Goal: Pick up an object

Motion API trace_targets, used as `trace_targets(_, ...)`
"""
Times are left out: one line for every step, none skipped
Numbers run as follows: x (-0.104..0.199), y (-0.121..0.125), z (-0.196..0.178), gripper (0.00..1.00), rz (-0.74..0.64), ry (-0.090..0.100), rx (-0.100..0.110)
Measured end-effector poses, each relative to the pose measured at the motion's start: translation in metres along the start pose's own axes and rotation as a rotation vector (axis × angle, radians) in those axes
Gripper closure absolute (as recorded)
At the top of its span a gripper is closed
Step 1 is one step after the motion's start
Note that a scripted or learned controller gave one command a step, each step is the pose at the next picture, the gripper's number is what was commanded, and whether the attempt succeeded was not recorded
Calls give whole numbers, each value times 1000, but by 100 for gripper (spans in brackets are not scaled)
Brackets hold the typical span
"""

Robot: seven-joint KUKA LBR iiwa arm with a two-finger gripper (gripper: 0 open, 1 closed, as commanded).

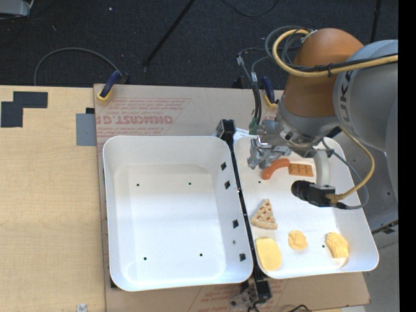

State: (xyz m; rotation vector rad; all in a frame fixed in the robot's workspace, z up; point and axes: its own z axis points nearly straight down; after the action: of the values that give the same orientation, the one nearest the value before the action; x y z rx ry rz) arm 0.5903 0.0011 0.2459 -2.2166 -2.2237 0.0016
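Arm (325,77): grey, orange-banded, in from three o'clock, wrist over the right bin's top end.
Gripper (259,160): low at the right bin's eleven o'clock corner; whether it is parted or closed, I cannot tell.
Orange sausage (275,168): just at the gripper's four o'clock.
Waffle piece (300,169): beside the sausage, at its three o'clock.
Pizza slice (264,215): mid-bin, near the divider.
Yellow pieces: pale slab (268,253), small lump (298,240), corn cob (337,244) along six o'clock.
Right bin (364,255): holds every item.
Left bin (130,155): at nine o'clock, white.

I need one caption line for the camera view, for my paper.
KUKA arm's gripper poised over toy food in the right bin.
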Motion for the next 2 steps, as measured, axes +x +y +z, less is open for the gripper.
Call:
trace_targets(49, 11, 16, 100, 0, 0, 0)
trace_targets(101, 22, 27, 100, 1, -1, 0)
